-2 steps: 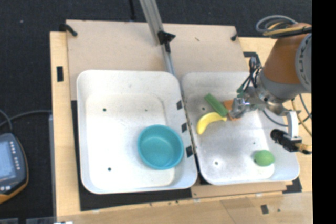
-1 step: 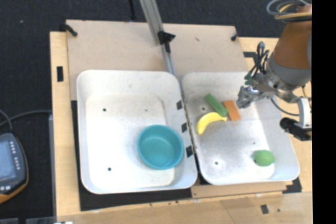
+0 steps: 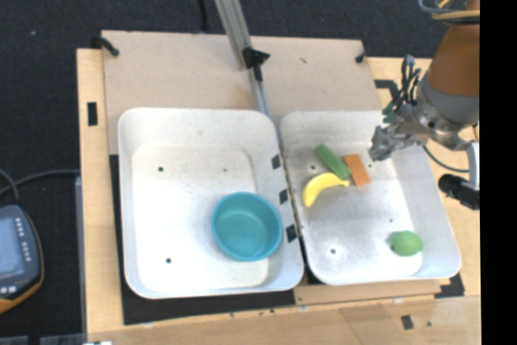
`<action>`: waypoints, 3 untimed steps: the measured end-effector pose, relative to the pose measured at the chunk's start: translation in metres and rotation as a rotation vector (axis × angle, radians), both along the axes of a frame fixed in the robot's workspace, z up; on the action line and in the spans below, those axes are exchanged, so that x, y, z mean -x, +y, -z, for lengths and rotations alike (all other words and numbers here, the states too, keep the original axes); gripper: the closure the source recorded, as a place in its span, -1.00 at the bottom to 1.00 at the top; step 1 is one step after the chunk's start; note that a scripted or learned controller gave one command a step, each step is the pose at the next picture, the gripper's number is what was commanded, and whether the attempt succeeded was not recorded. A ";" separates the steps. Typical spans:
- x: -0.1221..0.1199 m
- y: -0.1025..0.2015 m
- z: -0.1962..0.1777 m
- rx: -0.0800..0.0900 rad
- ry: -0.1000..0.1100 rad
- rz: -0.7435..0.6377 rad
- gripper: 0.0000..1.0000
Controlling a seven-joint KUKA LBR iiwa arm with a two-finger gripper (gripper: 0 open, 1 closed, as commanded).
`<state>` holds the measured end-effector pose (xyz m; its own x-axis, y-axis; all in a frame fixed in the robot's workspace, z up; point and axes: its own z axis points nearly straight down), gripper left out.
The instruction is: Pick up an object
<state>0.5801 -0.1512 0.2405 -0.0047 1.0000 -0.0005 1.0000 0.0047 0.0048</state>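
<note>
- Table point(image 3: 186, 77): light wood top, tan board across the back, two shallow white bins side by side.
- Left bin point(image 3: 153, 133): one item, a teal bowl point(image 3: 246, 225). Round, upright, open side up, sitting toward the bin's front-right corner, close to the divide between the bins.
- Metal pole point(image 3: 230, 8): one, grey, slanting down from the top of the view to the back edge where the two bins meet.
- Right bin point(image 3: 355, 254): four candidate objects for the pick.
- Banana point(image 3: 323, 187): one, yellow, curved, lying flat near the bin's middle-left.
- Green stick point(image 3: 331, 161): one, dark green, elongated, lying diagonally just behind the banana, lower end touching or overlapping it.
- Orange block point(image 3: 357, 169): one, small, rectangular, just beside the green stick on its right; the three form a tight cluster.
- Lime-green ball point(image 3: 405, 242): one, rounded, alone at the bin's front-right corner, well apart from the cluster.
- Claw point(image 3: 381, 148): over the right bin's back-right area, just right of the orange block, slightly above it in the view. Can't tell whether the fingers are apart or together, and can't tell if it touches anything. Nothing visible between them.
- Arm point(image 3: 452, 85): one, grey with orange section, entering from the right edge.
- Count: 2 bins, 1 bowl, 1 banana, 1 stick, 1 block, 1 ball.
</note>
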 end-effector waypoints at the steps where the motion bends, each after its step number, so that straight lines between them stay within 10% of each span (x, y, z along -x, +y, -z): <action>1: 0.000 0.054 -0.008 -0.003 0.002 -0.003 1.00; 3: 0.025 0.159 -0.014 -0.003 0.001 -0.004 1.00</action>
